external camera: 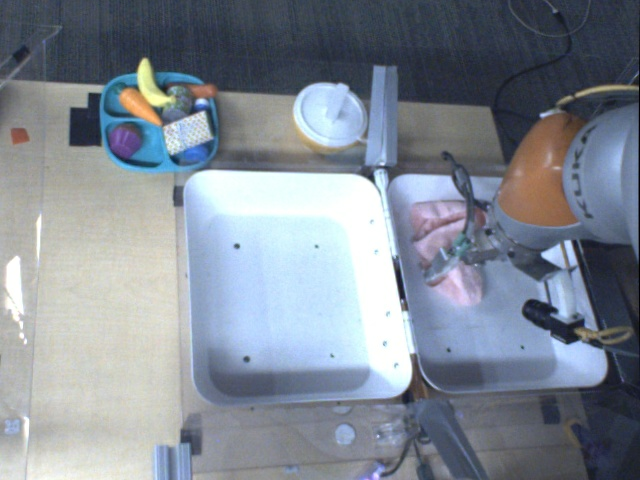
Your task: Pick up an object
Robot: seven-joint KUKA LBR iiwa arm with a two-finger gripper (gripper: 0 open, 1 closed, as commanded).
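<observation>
Directly under the pincer and touching it — a pink crumpled cloth, long axis running away toward the far bin wall — grip state impossible to tell.

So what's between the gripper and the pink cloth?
Nothing: in the camera view the gripper sits right over the pink cloth in the right bin, so no gap or other object shows between them.

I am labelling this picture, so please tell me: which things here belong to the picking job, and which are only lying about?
Belongs to the job:
- end effector, down at the cloth
- pink cloth in the right bin

Just lying about:
- left bin
- blue tray with toy food
- white lidded cup
</observation>
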